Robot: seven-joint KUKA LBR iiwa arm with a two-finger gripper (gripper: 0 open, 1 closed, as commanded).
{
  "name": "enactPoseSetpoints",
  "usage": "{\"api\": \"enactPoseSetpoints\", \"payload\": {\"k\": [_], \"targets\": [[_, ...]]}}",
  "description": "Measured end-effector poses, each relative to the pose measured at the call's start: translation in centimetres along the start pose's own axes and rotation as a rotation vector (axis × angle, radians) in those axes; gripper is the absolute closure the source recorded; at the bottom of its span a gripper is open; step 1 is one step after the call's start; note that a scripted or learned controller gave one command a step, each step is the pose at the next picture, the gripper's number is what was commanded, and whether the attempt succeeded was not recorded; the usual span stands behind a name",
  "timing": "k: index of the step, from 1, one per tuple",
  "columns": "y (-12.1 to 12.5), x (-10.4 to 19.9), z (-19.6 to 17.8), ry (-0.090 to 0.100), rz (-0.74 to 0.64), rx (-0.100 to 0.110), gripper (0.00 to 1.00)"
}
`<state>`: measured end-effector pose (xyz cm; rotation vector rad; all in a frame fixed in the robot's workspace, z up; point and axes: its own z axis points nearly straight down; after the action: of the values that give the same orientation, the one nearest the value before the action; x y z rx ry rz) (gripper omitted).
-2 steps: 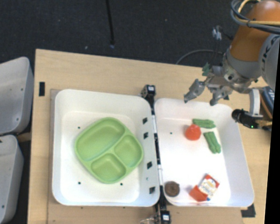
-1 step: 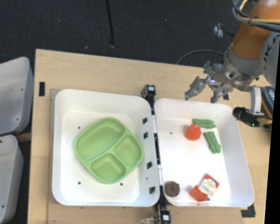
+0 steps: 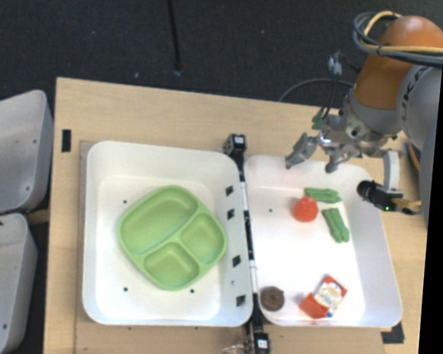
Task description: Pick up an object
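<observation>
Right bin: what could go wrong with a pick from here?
1. The tomato lies tight between two green pods, so the open end effector may knock or grab a neighbour.
2. The brown disc sits against the bin wall, leaving little finger room.

Red round tomato-like object (image 3: pixel 306 209) sitting in right bin (image 3: pixel 365 300), upper middle. Green pod-shaped piece (image 3: pixel 322 194) lying flat just above it, long axis running left-right, nearly touching red one. Second green pod-shaped piece (image 3: pixel 336 224) lying just right of red object, slanting down toward right. Small brown round object (image 3: pixel 272 297) resting near bin's lower left corner. Red and white packet (image 3: pixel 324 296) lying tilted beside it, near lower edge.
</observation>
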<state>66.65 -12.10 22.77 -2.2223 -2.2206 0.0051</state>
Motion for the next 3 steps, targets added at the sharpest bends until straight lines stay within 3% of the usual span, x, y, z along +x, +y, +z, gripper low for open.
{"api": "enactPoseSetpoints", "payload": {"k": [2, 3], "targets": [[0.5, 1.4, 10.9, 0.000, -0.004, -0.001, 0.00], [0.7, 1.2, 9.5, -0.001, -0.003, -0.007, 1.00]]}}
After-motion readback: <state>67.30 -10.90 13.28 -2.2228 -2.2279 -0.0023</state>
